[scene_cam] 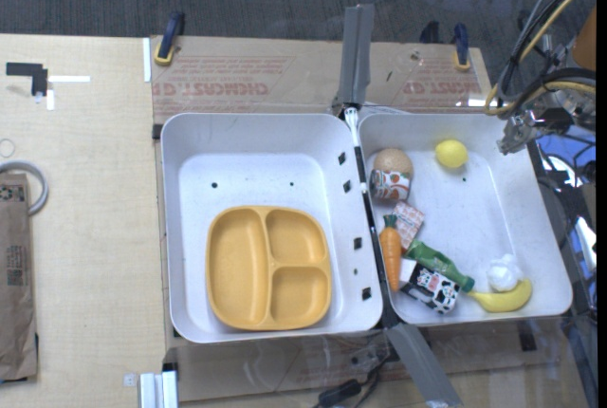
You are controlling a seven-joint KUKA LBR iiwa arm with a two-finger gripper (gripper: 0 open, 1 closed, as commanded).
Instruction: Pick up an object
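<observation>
The gripper (517,133) sits over the right bin's (531,207) far right rim, too small and cluttered by cables to tell its state. The lemon (451,154) lies nearby to its left; carrot (391,252), banana (503,298) and other bits sit farther off.

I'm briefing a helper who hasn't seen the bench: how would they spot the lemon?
Start at the right-hand white bin, the one crowded with small items. Look to its far end, right of the round brown-topped jar. The lemon lies there apart from the rest: a small, round, bright yellow ball, unlike the long curved banana at the near end.
</observation>
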